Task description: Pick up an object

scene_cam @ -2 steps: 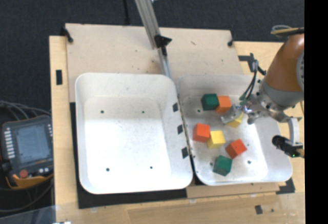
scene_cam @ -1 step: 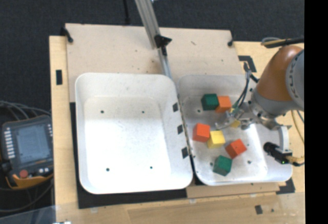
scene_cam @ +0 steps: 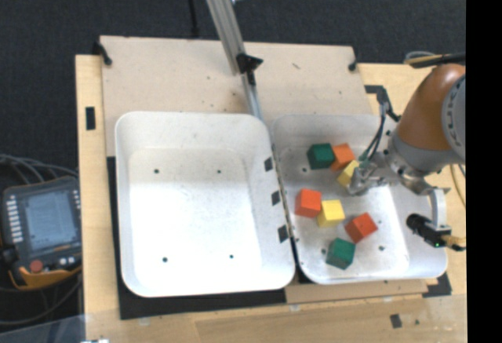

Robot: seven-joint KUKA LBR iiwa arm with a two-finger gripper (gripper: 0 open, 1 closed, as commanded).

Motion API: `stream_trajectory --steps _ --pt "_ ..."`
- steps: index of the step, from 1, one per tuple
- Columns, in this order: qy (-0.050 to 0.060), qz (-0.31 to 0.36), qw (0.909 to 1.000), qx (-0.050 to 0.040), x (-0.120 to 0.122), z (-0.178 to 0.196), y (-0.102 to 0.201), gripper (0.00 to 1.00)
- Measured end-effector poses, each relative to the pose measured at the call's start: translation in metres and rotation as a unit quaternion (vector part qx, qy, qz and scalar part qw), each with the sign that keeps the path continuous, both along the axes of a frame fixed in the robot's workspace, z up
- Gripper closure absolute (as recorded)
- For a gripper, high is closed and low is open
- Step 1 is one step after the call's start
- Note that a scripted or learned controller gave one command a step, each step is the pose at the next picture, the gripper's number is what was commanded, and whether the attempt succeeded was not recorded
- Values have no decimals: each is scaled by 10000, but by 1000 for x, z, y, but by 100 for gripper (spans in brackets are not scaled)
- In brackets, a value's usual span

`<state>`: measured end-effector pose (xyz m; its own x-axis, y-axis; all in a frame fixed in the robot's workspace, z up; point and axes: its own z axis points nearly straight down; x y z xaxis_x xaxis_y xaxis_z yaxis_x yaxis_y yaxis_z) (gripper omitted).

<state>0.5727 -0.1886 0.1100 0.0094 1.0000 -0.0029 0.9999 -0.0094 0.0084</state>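
Note:
The right bin [scene_cam: 392,263] holds several small blocks. A green block [scene_cam: 320,155] and an orange block [scene_cam: 343,153] lie at its far side. A yellow block [scene_cam: 347,173] sits just below them, right against my gripper [scene_cam: 359,180], which is low inside the bin. Whether that block sits inside the gripper is hidden. Nearer the front lie an orange-red block [scene_cam: 308,202], a second yellow block [scene_cam: 332,212], a red block [scene_cam: 361,227] and another green block [scene_cam: 340,253].
The left bin [scene_cam: 129,176] sits beside the right one, their rims meeting mid-bench. A slanted metal rail [scene_cam: 223,12] rises from behind the bins. The arm's orange band [scene_cam: 431,110] hangs over the right bin's far right corner. A teach pendant [scene_cam: 43,224] lies left of the bench.

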Motion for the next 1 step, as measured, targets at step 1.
stream_trajectory --steps 1 --pt "0 62 10000 2 6 61 6 100"
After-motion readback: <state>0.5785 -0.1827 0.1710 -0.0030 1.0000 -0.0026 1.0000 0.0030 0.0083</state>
